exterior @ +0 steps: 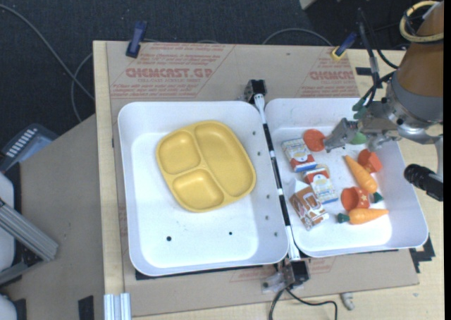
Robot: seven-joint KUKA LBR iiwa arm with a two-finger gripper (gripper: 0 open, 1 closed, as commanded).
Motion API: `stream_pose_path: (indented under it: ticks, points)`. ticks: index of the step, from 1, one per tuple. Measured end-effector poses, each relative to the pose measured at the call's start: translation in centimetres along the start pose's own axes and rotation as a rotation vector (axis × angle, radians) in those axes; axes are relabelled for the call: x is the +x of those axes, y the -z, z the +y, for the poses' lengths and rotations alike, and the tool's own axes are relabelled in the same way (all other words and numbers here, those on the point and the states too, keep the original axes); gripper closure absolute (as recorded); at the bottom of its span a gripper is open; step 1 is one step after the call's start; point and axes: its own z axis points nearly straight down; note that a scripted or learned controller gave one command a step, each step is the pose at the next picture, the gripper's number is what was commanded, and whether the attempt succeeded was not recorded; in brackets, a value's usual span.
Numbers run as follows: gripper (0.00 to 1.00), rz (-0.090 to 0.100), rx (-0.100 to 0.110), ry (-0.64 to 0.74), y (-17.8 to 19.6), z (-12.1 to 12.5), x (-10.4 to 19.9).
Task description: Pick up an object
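Note:
The right bin holds several toy foods. There is a red round piece, a white and red carton, a second small carton, a brown packet, an orange carrot and another carrot with a green stem. My gripper hangs over the far part of this bin, its fingers spread apart and open. Nothing sits between them. One fingertip is next to the red round piece. A red tomato lies just below the gripper.
A yellow divided plate lies in the left bin. A red pepper-like piece rests between the two carrots. The grey and orange arm comes in from the right. Blue clamps hold the bench board at the back.

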Motion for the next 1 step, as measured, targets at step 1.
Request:
stream_pose_path:
  ticks: [1]
  points:
    - [0.0,-0.002,-0.001,-0.001,-4.74,6.74,-7.91]
